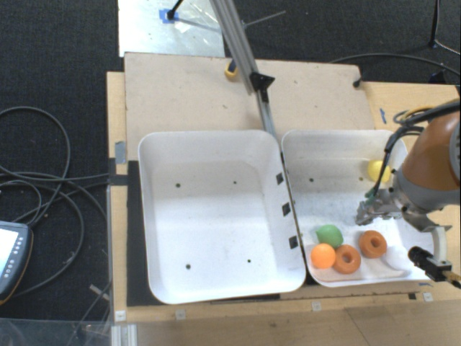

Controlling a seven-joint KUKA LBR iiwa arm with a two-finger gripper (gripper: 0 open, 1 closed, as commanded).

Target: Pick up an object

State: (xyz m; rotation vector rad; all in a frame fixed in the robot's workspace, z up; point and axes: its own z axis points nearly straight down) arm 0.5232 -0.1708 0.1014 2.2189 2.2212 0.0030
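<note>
Broadly, two white bins sit side by side on the bench [310,92]: the left bin [155,193] at nine o'clock of the right bin [324,157]. Over the right bin's three-o'clock side hangs the arm [432,161], orange-banded, its gripper [371,211] low above the bin floor; whether it is released or clenched cannot be told, and nothing shows between its tips. Along the right bin's six-o'clock edge lie a green object [330,235], an orange ball [323,256] just below it, and two orange rings [347,259] [373,244] beside. A yellow ball [377,169] sits at twelve o'clock of the gripper, partly behind the arm.
</note>
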